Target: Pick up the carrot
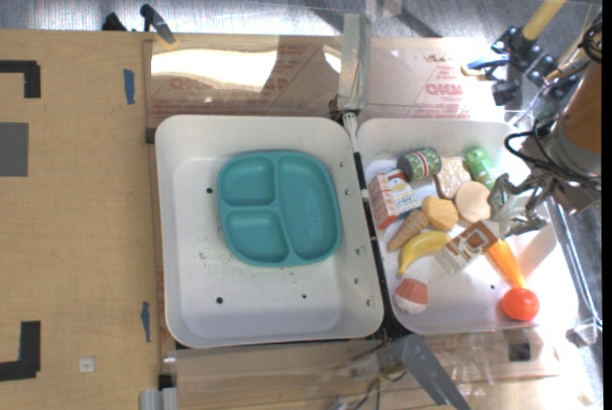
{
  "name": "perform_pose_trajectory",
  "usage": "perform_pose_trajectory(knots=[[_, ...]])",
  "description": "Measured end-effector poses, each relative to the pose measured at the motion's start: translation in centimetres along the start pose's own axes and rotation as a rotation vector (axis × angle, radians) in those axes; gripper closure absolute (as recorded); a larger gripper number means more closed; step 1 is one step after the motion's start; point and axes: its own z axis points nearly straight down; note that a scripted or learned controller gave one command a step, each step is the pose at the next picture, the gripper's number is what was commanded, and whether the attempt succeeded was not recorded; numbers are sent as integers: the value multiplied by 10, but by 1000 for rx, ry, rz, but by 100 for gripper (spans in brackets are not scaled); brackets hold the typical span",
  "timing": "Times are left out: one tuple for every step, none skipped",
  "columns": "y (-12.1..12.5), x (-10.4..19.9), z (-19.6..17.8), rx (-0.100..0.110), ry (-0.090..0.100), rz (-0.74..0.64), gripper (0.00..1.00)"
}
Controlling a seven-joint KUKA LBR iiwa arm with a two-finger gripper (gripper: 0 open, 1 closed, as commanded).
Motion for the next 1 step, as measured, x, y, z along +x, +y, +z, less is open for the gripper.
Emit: perform_pose_trajectory(knots=[[23,23,-61,-1,1,142,100]])
